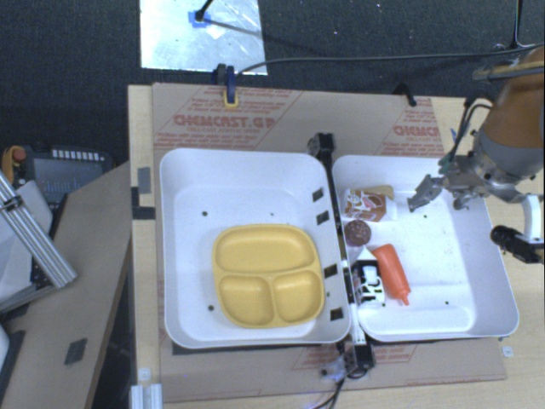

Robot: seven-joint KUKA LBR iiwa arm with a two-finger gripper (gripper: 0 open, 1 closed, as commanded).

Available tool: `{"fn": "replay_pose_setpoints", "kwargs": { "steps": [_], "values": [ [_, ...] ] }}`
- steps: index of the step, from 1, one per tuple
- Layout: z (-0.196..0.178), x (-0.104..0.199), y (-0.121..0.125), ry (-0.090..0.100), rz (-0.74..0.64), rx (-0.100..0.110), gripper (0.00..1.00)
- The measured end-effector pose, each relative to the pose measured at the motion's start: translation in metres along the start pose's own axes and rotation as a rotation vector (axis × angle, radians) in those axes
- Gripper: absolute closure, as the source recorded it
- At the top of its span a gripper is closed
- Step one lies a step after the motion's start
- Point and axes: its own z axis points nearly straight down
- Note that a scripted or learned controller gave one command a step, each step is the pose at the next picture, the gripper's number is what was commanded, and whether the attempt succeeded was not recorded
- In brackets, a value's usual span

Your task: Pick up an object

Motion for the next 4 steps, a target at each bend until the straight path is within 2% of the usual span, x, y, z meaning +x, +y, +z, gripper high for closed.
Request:
{"fn": "replay_pose_setpoints", "kwargs": {
  "steps": [1,3,4],
  "values": [
    [-0.007,0.0,0.003,-0.002,-0.003,-0.012,0.0],
    [0.083,0.011,0.001,-0.001,-0.001,-0.009,0.0],
    [0.11,0.011,0.001,-0.002,-0.001,-0.01,0.0]
  ]
}}
